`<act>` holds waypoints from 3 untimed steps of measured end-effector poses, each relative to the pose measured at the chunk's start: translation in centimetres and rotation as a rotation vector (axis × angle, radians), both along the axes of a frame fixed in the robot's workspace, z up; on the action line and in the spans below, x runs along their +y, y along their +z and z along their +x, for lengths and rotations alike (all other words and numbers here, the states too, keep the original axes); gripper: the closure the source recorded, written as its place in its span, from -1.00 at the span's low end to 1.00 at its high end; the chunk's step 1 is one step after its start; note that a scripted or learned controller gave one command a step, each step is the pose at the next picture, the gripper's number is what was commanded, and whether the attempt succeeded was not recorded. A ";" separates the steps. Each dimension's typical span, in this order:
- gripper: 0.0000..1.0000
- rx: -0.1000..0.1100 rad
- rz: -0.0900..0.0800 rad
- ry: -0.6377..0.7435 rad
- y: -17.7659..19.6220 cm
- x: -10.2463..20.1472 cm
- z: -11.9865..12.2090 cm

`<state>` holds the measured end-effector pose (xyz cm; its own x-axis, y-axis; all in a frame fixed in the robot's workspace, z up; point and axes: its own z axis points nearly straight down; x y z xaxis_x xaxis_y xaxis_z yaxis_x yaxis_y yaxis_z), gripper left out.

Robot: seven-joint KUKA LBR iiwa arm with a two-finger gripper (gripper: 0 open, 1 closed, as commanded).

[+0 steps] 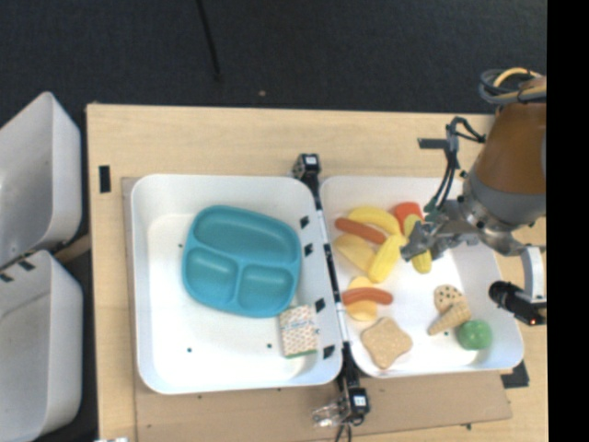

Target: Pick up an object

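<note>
My gripper [424,238] hangs low over the middle of the right bin [497,274], reaching in from the right. Just below it lies a small yellow piece [421,262], and a yellow banana [385,258] is to its left. A red piece [406,214] sits behind it. Left of these, a hot dog [360,229] rests on a yellow bun. Nothing can be seen held in the gripper.
The right bin also holds a second hot dog [366,296], a bread slice [386,342], a cookie [447,295], a cone [449,319] and a green ball [473,334]. In the left bin [156,339] are a blue divided plate [242,261] and a small packet [298,330].
</note>
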<state>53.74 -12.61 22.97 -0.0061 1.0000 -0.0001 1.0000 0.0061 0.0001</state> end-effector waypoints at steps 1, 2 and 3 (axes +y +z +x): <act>1.00 -0.001 0.001 0.001 -0.7 3.8 3.9; 1.00 -0.002 0.000 0.000 -0.7 7.7 7.7; 1.00 -0.002 0.000 -0.001 1.9 10.2 8.8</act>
